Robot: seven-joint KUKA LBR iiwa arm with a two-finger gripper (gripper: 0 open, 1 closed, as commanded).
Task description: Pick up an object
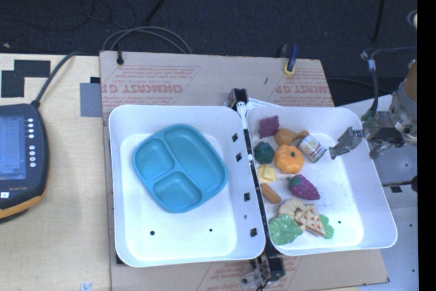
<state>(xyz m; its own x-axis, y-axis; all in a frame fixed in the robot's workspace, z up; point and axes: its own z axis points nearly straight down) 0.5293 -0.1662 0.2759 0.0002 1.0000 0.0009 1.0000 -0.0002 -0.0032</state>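
At three o'clock, the pincer (360,140) is hanging over the right bin (371,215), seemingly parted, gripping nothing.

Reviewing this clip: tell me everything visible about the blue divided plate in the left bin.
The blue plate is a rounded, glossy, plastic-looking tray in turquoise with three compartments: one along its upper left, one at upper right, one at the bottom. It lies flat and right side up, turned at an angle, on the floor of the left bin, toward its upper middle. Nothing lies in it, and it touches just the bin floor.
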